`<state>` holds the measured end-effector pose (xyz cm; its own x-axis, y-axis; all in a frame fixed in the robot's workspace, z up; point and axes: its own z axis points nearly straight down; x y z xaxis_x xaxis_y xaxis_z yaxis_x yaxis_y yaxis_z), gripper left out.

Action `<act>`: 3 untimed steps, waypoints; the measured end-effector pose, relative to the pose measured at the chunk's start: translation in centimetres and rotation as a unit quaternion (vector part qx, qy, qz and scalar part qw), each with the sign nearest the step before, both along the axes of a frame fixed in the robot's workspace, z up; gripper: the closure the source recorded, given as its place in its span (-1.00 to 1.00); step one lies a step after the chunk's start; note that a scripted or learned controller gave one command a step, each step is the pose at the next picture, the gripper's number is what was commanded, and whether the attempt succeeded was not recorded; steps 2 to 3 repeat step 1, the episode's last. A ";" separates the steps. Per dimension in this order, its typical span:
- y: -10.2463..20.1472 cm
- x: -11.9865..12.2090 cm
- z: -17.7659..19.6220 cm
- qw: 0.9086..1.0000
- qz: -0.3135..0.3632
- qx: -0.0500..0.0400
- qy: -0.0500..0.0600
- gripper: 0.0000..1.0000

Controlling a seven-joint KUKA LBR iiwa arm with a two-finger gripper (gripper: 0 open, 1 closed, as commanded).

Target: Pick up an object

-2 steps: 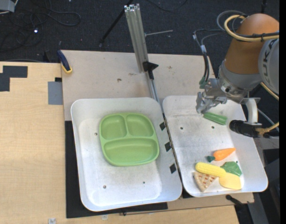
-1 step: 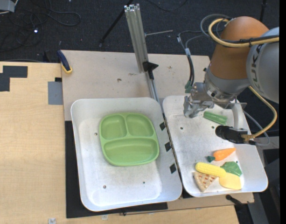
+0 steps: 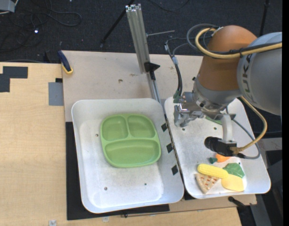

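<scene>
My metal two-finger gripper (image 3: 182,118) over the right white bin (image 3: 191,173), upper centre-right, whether open I cannot tell, yellow toy corn cob (image 3: 211,170) lower right, green 3-section plate (image 3: 130,140) in left bin.

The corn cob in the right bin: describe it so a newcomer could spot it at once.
Find the right bin, under the arm. At its near end lies a small heap of toy food. The corn cob is the long, ridged yellow piece lying across the top, above the tan wedge.

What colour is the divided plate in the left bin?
Light green plate, seen in the camera view.
</scene>
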<state>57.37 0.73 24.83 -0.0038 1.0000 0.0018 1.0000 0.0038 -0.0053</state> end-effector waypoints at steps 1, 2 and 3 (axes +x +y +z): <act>5.0 -2.4 0.1 1.000 0.001 0.000 0.000 1.00; 5.0 -2.4 0.1 1.000 0.001 0.000 0.000 1.00; 5.0 -2.4 0.1 1.000 0.001 0.000 0.000 1.00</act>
